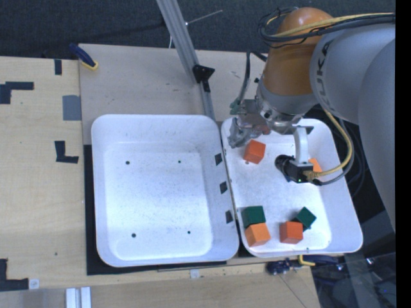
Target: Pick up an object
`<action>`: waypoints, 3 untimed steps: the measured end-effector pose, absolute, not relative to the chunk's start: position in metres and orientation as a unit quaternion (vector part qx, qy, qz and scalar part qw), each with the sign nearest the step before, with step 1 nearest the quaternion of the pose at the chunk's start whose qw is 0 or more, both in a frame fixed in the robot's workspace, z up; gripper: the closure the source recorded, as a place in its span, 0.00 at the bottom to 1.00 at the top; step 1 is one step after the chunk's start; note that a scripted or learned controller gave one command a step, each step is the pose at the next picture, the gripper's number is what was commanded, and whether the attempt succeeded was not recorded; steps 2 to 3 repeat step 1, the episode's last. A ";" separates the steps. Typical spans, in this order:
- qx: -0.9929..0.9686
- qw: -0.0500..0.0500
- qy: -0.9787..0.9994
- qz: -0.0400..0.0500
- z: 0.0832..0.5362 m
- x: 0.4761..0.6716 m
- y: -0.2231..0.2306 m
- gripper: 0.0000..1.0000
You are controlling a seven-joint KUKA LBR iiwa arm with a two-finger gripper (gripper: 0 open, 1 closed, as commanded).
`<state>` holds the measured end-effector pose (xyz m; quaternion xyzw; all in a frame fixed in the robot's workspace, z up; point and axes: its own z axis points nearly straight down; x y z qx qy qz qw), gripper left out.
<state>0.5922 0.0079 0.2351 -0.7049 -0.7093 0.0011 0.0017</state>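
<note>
Gripper hangs over the far left corner of the right bin, the orange block just right and nearer of its jaws, whose state I cannot tell.

bench: pale wood, dark tape marks | floor: dark carpet | metal pole: slanted

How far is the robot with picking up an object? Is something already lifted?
Done: the gripper is over the right bin, beside an orange block. In hand: no block is visibly between its fingers. Left: grasp and lift; the green blocks and orange blocks lie at the near edge.
</note>
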 end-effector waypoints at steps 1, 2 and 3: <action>-0.705 0.002 -0.709 0.001 0.223 0.577 0.055 1.00; -0.705 0.002 -0.709 0.001 0.223 0.577 0.055 1.00; -0.705 0.002 -0.709 0.001 0.223 0.577 0.055 1.00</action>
